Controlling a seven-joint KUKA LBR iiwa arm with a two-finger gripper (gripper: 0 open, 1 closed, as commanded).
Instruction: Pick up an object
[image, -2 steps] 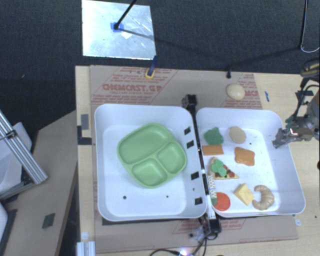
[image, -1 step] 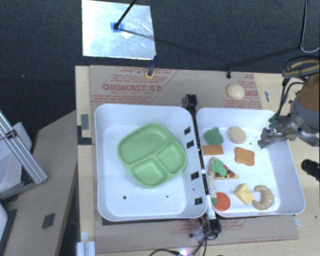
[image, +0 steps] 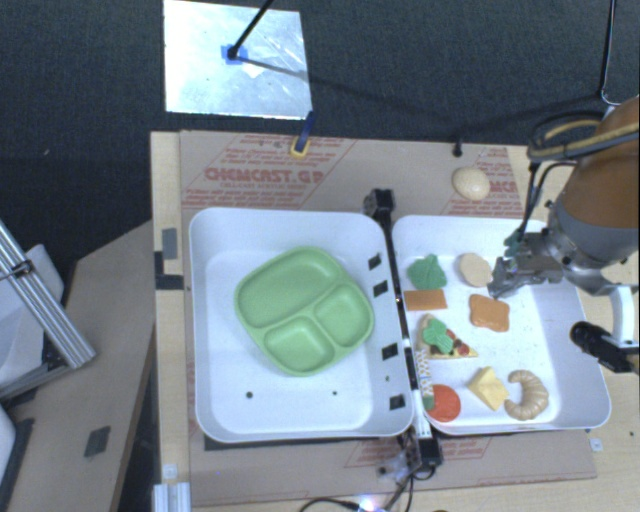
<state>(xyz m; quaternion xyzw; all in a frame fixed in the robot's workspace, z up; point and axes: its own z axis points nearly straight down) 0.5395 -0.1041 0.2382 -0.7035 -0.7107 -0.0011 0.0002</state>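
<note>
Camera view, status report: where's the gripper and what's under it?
Gripper low in the right white bin, above the flat orange toast-shaped toy. Nothing seen between its fingers. Round beige bun toy close beside it.

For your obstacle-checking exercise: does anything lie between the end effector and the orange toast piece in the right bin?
Nothing visible does. The end effector hangs just above the orange toast piece; the pale round piece lies beside it, not between.
</note>
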